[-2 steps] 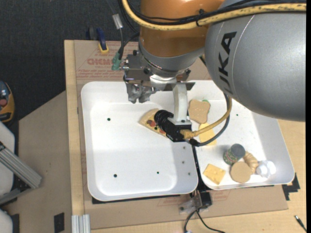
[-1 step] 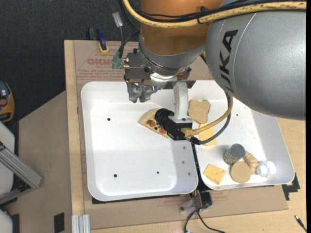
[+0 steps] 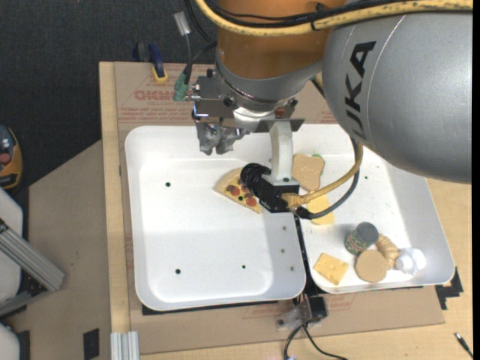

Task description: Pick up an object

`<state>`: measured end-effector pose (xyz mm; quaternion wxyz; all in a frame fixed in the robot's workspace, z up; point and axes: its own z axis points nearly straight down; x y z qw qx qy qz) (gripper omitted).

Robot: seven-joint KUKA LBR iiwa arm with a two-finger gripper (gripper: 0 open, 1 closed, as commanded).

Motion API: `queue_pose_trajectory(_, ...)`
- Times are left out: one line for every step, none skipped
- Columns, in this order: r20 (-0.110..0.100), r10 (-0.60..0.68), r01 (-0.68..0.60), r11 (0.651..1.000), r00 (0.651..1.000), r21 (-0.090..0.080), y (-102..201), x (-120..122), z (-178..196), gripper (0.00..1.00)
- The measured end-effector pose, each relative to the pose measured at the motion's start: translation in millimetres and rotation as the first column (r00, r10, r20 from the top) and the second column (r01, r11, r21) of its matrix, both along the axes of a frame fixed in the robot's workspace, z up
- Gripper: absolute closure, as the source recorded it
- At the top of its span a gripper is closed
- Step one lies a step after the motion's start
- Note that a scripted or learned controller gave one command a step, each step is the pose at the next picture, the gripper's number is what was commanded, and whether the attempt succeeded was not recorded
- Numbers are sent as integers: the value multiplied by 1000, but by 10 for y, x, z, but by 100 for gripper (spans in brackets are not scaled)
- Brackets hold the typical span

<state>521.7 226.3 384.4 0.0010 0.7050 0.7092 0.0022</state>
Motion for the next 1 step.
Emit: queue_pose_trajectory(2, 2, -2, 1000, 1000, 0, 9, 1, 99, 100)
